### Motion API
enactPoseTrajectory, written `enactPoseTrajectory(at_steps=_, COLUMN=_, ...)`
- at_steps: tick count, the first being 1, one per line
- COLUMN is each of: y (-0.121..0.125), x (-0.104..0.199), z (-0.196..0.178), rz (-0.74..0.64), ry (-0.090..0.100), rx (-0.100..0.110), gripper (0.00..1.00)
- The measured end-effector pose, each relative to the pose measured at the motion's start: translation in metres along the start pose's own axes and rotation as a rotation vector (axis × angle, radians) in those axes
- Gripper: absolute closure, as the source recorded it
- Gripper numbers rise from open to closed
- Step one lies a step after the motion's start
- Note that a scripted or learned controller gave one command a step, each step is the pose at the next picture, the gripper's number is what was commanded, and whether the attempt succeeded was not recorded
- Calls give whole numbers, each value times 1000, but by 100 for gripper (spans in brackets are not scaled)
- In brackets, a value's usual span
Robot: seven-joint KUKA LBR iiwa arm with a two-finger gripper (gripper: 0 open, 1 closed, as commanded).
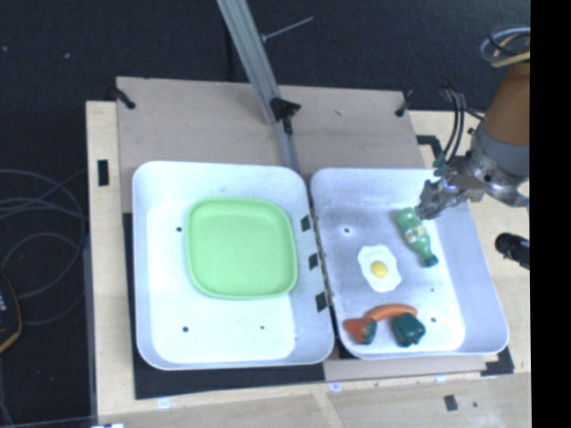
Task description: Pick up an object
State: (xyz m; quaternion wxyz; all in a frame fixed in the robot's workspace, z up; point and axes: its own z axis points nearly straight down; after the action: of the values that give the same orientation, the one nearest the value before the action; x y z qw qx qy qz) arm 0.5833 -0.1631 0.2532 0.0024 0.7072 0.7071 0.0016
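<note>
Two shallow white bins lie side by side on the bench. The left bin (161, 328) holds one thing, a light green square plate (241, 248), which lies flat near the bin's middle. The right bin (473, 310) holds four things. A green bottle (417, 235) lies on its side in the upper right part. A toy fried egg (379, 268) lies just beside it, toward the middle. Near the front wall lie an orange and red carrot-like piece (379, 316) and a dark green lump (409, 329), close to each other.

The gripper (434, 200) is above the upper end of the green bottle, and whether it is touching it or gripping it I cannot tell.

The bins rest on a pale wooden bench (214, 114). A grey metal pole (250, 47) rises at a slant behind them. The floor around is dark, with cables (36, 230) at the left.
</note>
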Motion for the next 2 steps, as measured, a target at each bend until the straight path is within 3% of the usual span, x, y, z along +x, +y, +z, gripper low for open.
enactPoseTrajectory(at_steps=2, y=38, x=115, z=-5, rz=-4, ry=2, rx=5, gripper=100)
